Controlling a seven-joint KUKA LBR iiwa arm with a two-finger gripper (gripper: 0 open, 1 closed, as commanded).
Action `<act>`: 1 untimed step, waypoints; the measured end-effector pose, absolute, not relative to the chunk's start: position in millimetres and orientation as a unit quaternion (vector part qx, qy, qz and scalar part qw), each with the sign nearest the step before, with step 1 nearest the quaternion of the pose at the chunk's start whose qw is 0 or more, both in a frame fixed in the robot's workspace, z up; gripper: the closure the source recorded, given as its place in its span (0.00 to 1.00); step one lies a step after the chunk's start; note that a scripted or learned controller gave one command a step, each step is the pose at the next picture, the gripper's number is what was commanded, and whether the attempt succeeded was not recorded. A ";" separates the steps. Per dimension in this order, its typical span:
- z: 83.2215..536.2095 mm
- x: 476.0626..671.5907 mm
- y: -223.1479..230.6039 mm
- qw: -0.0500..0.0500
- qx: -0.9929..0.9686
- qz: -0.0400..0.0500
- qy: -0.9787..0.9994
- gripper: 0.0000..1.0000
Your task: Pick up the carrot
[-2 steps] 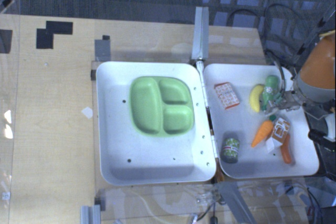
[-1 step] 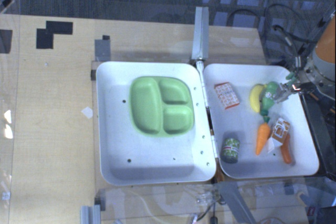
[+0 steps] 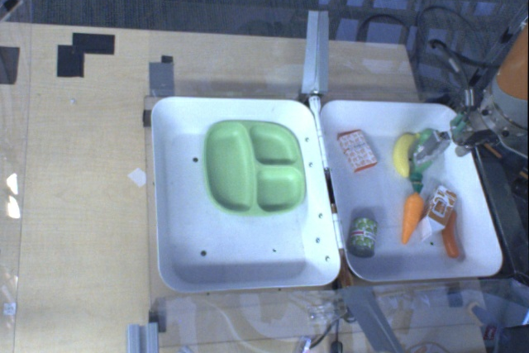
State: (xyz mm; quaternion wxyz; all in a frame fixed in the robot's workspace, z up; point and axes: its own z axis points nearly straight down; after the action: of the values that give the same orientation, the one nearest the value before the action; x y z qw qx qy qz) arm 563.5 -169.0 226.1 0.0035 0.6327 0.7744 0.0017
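so there's this pale wooden desk (image 3: 83, 178) with two shallow white bins side by side on it. the left bin (image 3: 178, 260) has a green divided tray (image 3: 254, 166) sitting roughly in the middle of it, three compartments, one long and two smaller ones. the right bin (image 3: 488, 260) is where all the small stuff is.

the arm (image 3: 514, 83) comes in from the right edge, orange band showing, and its end effector (image 3: 431, 146) hangs over the upper right part of the right bin, right by a yellow banana-looking thing (image 3: 402, 155) and something green (image 3: 417, 175) just under it. honestly can't tell if the end effector is open or closed from here — it's a blurry grey lump at this angle, and i don't see anything clearly held in it.

the carrot (image 3: 411, 217) is lying in the right bin, lower middle, orange, pointing down with its fat end up near the green piece. it's below the end effector and apart from it. just beside it on the right there's a small white and orange carton (image 3: 441, 205) and a reddish sausage-like thing (image 3: 450, 242). to its left — a dark little can (image 3: 363, 234). a red-and-white card-like packet (image 3: 357, 150) lies near the top left of that bin.
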 end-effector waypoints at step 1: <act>96.3 595.9 -202.6 0.003 0.627 0.002 0.779 0.00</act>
State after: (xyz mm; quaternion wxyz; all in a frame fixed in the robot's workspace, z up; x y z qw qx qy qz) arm 595.9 -202.6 96.3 0.0035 0.6267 0.7792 0.0016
